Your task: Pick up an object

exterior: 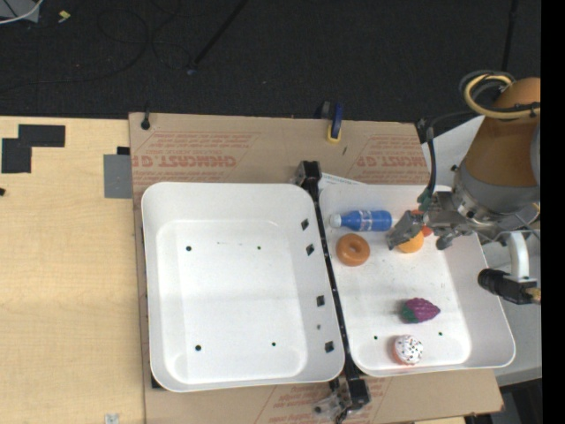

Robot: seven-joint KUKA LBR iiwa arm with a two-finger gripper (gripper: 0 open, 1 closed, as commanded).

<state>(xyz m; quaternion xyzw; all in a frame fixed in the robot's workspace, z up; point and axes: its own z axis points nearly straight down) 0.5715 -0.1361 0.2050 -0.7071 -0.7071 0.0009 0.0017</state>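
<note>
The jaws [409,234] sit low in the right bin [481,343], over a small orange-yellow object [411,244] near the bin's upper middle. Whether they are parted or clenched on it cannot be told from this slanted view; the object appears to rest on the bin floor, partly covered by the dark fingers. It looks like the chosen target, since the arm [503,162] reaches in directly above it. A blue bottle [365,220] and a brown ring [354,250] lie just to the camera's left, leaving little room there. The purple fruit [420,309] and the white speckled ball [408,350] lie well apart. The left bin [159,281] offers open floor.
</note>
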